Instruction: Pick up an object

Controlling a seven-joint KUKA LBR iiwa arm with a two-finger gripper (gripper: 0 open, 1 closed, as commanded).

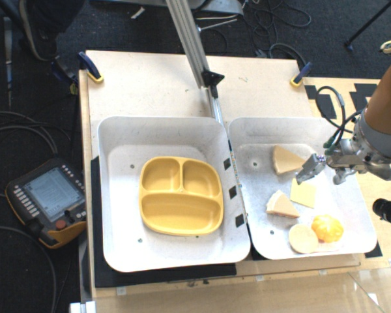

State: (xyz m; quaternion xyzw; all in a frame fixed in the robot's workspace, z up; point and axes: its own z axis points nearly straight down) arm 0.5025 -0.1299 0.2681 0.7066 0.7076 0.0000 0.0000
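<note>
Gripper (320,170) hovers over right bin (260,243), fingers spread, nothing between them. Closest target: flat pale yellow square slice (304,193), just below fingertips, beside pale wedge (283,205). Slice looks thin, light, probably slick; hugs floor, hard to pinch. Better bet likely wedge: thicker, stiff-looking, grip across its sides. Yellow tray (180,195) sits in left bin (117,240).

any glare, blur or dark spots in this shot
Camera view: even, soft overhead light; the two shallow white bins show only mild sheen, no harsh glare. The yellow divided plastic plate is sharp, with faint shadows in its compartments. The gripper looks slightly soft. The floor around the bench is dim.
</note>
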